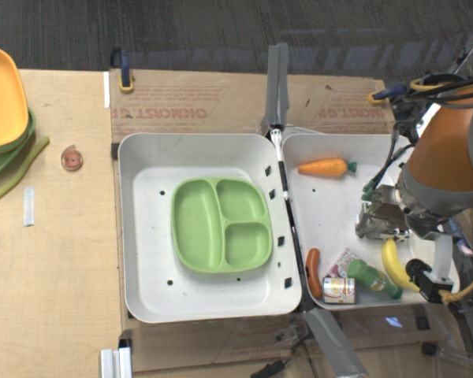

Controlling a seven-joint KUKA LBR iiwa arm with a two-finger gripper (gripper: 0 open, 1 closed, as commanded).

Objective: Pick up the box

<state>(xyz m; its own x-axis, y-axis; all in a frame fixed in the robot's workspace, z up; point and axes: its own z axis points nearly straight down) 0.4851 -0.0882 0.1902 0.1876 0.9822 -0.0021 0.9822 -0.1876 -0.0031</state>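
1. Jaws (376, 225) low in right bin (331, 286); state impossible to tell.
2. Box not identifiable; possibly flat packet (343, 260) at 7 o'clock of jaws.
3. Nearby: banana (393, 264), can (338, 290), green bottle (372, 279), carrot (323, 168), sausage (313, 272).
4. Green plate (221, 225) in left bin (134, 235).

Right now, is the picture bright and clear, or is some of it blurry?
In the camera view, light is bright and even; the green plate and carrot look sharp, with soft shadows along the left bin walls; the gripper region looks murky.

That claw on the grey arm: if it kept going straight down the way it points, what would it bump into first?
Probably the bare white floor of the right bin, beneath the metal claw. The yellow banana lies close beside it, so depth leaves some doubt.
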